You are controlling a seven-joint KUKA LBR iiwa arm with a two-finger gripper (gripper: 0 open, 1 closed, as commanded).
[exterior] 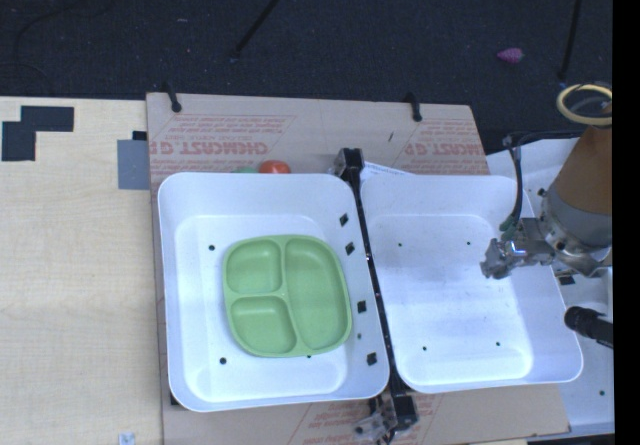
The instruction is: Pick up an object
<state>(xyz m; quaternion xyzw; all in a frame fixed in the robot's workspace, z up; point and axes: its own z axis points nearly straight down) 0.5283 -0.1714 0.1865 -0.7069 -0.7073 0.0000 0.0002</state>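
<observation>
A green divided plate (288,295) lies flat in the middle of the left bin (190,223). The hand (497,263) hangs well apart from it, over the right bin's (450,353) right edge; whether it is open I cannot tell, and nothing shows in it. A black divider (365,273) separates the bins.

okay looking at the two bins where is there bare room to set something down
The right bin's floor is bare from the centre divider across to the gripper at its right wall. The left bin is crowded: the green plate covers most of its floor.
</observation>
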